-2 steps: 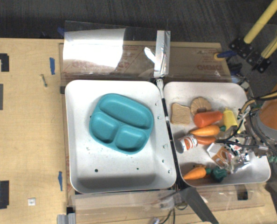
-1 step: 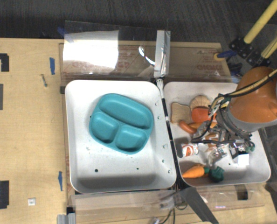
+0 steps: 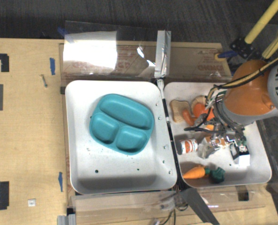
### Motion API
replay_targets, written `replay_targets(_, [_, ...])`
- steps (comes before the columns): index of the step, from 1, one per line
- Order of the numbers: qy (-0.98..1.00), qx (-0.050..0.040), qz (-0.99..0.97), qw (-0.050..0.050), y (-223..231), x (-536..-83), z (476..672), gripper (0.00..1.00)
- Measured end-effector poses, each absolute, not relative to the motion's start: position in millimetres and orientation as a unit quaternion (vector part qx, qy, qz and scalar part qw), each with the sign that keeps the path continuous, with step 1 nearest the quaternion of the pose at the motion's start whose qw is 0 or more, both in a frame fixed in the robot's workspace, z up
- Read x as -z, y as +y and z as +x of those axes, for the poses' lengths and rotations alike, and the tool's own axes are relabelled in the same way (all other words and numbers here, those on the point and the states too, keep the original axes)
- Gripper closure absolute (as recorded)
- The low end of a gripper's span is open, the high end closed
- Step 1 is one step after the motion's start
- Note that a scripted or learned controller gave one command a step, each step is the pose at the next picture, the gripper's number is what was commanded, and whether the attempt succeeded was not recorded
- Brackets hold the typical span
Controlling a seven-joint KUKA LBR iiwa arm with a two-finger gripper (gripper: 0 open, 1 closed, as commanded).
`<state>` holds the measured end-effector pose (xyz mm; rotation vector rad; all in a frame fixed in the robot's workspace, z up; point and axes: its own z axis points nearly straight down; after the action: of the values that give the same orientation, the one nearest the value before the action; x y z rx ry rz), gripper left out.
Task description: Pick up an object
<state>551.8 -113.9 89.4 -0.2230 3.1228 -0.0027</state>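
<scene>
While the claw (image 3: 213, 142) hangs low in the right bin (image 3: 260, 170), grip unreadable, the carrot (image 3: 195, 173) at 7 o'clock lies unlifted.

The arm (image 3: 275, 86) bears part of a dark brand name at the picture's right edge, seemingly "KU". The cardboard's (image 3: 202, 60) faint print is unreadable.

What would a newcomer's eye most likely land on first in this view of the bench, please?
Probably the teal divided tray, lying alone in the left white bin. Next, the arm's orange band above the right bin, where a toy carrot lies near the front wall and a small can sits beside the gripper.
</scene>
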Motion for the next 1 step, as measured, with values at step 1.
replay_targets(1, [1.000,0.0030,0.003,0.006,-103.4,-89.7,555.1,0.00])
